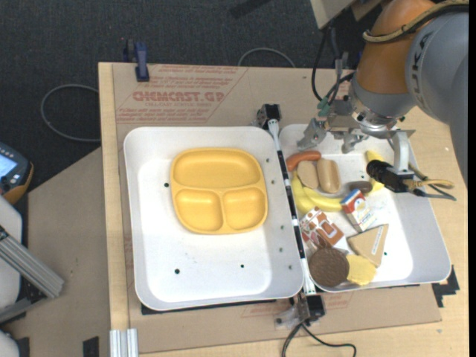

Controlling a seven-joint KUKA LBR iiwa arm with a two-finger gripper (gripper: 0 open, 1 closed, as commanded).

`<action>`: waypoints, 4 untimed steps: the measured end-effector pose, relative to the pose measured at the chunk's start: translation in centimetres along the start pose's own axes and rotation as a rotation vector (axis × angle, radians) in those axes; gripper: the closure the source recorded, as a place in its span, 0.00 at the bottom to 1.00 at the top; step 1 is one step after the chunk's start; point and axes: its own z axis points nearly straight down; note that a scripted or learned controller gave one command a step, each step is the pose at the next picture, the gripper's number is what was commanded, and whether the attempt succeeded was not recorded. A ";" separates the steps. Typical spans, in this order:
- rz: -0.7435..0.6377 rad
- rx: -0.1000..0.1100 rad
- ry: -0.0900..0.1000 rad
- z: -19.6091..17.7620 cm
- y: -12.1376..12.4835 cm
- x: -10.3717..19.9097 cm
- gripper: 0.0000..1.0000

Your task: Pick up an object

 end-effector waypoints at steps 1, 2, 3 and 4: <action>0.007 0.009 -0.001 6.3 -3.1 -6.4 0.00; 0.005 0.005 0.000 10.2 -5.8 -10.7 0.00; 0.002 -0.002 -0.001 8.9 -5.6 -10.4 1.00; 0.002 -0.001 0.000 9.0 -5.6 -10.4 0.00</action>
